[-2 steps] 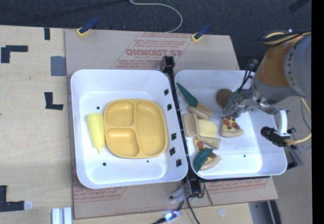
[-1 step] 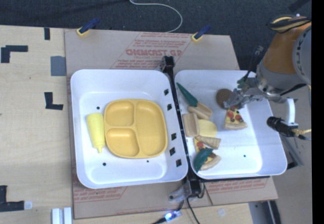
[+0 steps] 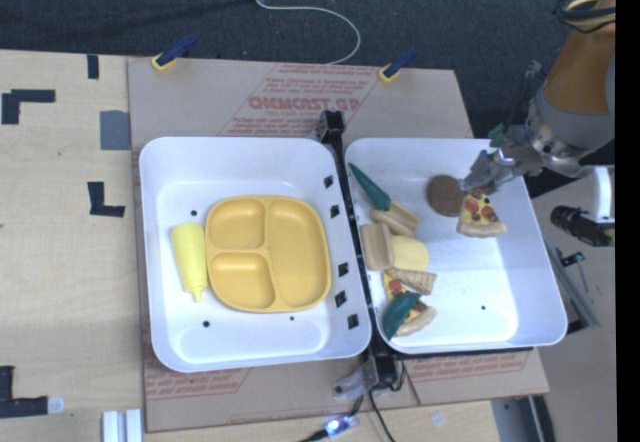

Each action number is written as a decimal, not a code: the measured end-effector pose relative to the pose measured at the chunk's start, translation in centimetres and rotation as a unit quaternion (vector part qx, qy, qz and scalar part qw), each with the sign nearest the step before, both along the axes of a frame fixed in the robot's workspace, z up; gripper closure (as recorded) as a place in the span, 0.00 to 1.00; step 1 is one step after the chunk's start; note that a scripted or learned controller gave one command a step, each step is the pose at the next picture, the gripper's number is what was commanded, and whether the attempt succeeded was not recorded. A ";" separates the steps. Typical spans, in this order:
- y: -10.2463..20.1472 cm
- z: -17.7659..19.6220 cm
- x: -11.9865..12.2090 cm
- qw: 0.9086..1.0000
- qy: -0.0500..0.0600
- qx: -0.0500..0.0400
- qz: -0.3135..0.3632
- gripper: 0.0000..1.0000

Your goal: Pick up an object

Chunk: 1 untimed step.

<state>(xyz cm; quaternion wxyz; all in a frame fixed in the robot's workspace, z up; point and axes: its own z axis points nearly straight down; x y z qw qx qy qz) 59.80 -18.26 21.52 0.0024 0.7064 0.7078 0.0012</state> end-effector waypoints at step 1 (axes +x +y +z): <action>0.1 0.9 0.0 1.000 0.003 0.001 -0.001 1.00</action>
